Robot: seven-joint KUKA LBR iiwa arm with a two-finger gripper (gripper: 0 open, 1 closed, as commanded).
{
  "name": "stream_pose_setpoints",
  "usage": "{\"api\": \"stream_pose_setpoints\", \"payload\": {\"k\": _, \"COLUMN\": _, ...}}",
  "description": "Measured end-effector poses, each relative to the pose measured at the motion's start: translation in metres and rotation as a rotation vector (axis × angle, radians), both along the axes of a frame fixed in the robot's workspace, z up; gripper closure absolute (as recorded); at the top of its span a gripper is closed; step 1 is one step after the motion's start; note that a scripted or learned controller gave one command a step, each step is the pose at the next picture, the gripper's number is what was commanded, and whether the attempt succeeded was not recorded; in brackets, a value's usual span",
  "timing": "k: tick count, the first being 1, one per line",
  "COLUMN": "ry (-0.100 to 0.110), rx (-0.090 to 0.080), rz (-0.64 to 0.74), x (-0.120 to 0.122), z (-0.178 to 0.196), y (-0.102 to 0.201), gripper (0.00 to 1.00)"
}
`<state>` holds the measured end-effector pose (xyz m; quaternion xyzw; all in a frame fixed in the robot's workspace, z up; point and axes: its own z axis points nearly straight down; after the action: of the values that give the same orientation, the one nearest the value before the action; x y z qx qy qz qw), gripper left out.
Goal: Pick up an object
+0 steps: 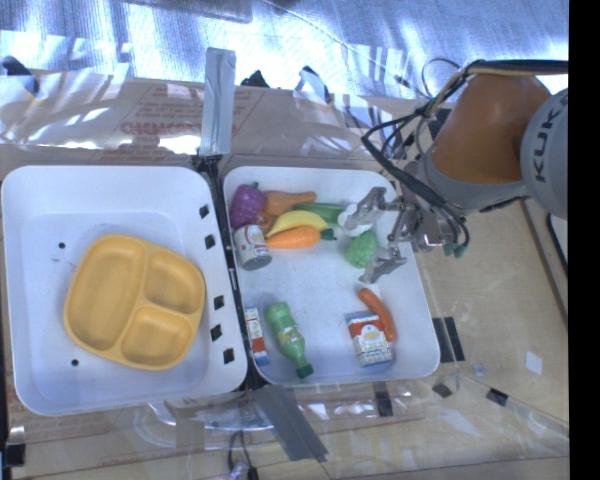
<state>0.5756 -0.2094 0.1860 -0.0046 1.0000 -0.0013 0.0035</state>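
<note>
In the right bin [420, 313], near its upper right corner, the hand [377, 230] hangs with its two metal fingers spread wide — one fingertip up by a pale object [355, 218], the other lower, at the edge of a green leafy item [361, 249] that lies between them. Nothing is clamped; the fingers stand apart on either side of the green item, and whether they touch it is hard to say. The arm [485, 133], grey with an orange band, comes in from the upper right of the frame.

Along the bin's top lie a purple grape bunch [246, 205], a yellow banana [297, 220] and an orange carrot [294, 238], close together, with a small can [252, 247] just below the grapes. Lower down are a green bottle [288, 338], a red box [370, 338] and an orange sausage [376, 311] just above it.

The left bin [40, 193] holds a yellow divided tray [133, 300] — lying flat at its middle.
</note>
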Motion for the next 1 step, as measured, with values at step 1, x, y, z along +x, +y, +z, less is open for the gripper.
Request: {"api": "stream_pose_setpoints", "payload": {"k": 1, "ry": 0.01, "rx": 0.004, "rz": 0.031, "x": -0.0554, "z": -0.06, "y": 0.0001, "gripper": 0.0}}
